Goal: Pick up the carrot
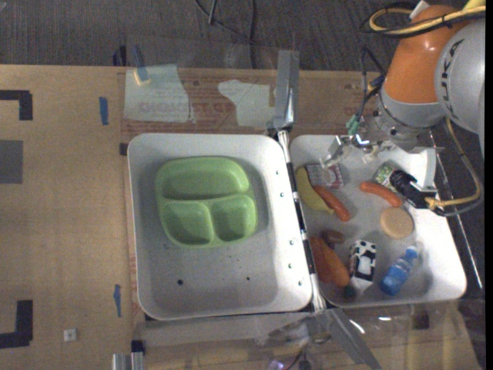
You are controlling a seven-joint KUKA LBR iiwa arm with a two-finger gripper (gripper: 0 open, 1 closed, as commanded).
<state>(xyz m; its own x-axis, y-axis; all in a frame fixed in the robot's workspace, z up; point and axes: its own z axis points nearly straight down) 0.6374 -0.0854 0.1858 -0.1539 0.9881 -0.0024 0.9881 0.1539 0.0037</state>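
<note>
The carrot (330,262) is orange and tapered. It lies near the front left of the right bin (443,284), close to the wall between the bins. My gripper (344,146) hangs over the far part of the same bin, just above a small grey-purple packet (326,176) and well apart from the carrot. I see nothing held in the gripper.
Around the carrot lie a black-and-white cow toy (363,259), a blue bottle (399,270) and a brown lump (333,237). Farther back are a banana (307,190), two reddish sausages (333,203) (380,193) and a tan disc (397,223). The left bin (154,284) holds a green divided plate (206,200).
</note>
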